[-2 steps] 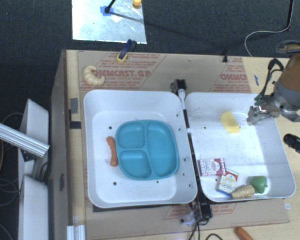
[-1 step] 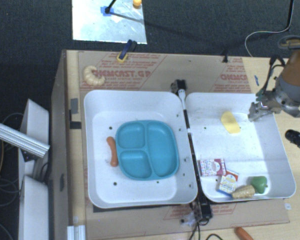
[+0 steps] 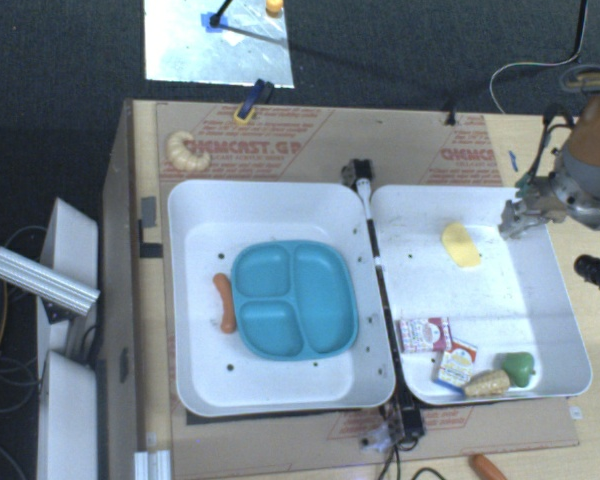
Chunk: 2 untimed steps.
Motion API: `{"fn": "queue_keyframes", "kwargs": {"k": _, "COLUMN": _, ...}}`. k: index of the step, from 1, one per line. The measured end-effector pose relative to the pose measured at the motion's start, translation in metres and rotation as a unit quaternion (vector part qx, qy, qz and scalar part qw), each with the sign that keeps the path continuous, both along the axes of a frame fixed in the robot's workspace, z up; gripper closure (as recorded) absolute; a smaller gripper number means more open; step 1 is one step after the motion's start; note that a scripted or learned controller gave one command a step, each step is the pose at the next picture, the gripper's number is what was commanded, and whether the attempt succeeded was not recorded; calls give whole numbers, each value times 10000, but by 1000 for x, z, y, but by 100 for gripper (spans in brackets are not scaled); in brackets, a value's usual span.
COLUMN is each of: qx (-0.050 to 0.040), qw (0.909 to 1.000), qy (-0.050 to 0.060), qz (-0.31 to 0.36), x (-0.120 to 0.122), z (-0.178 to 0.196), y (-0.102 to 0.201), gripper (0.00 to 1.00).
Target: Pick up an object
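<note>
Your gripper (image 3: pixel 518 220) hangs at the far right rim of the right bin (image 3: pixel 565 298), and from this slant you cannot tell how it is set. Nothing shows in its grasp. The closest candidate is the yellow block (image 3: pixel 461 245), lying alone on the bin floor just left of the gripper, apart from the walls. I would go for that: centre over it, descend straight, and close across its narrow width. Avoid the clutter in the near corner, where the small cartons (image 3: pixel 436 346), a beige piece (image 3: pixel 486 383) and the green pepper (image 3: pixel 518 367) crowd together.
</note>
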<state>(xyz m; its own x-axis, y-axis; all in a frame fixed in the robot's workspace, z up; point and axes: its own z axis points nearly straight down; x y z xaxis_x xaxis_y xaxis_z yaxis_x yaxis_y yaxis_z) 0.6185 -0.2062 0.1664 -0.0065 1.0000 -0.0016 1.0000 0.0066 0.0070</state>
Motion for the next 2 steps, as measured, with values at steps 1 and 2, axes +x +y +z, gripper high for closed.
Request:
{"fn": "queue_keyframes", "kwargs": {"k": 1, "qx": -4, "qw": 10000, "qy": -18, "qz": 16, "x": 1, "z": 11, "y": 0, "gripper": 100}}
{"fn": "queue_keyframes", "kwargs": {"k": 2, "qx": -6, "qw": 10000, "qy": -37, "qz": 32, "x": 2, "z": 22, "y": 0, "gripper": 100}}
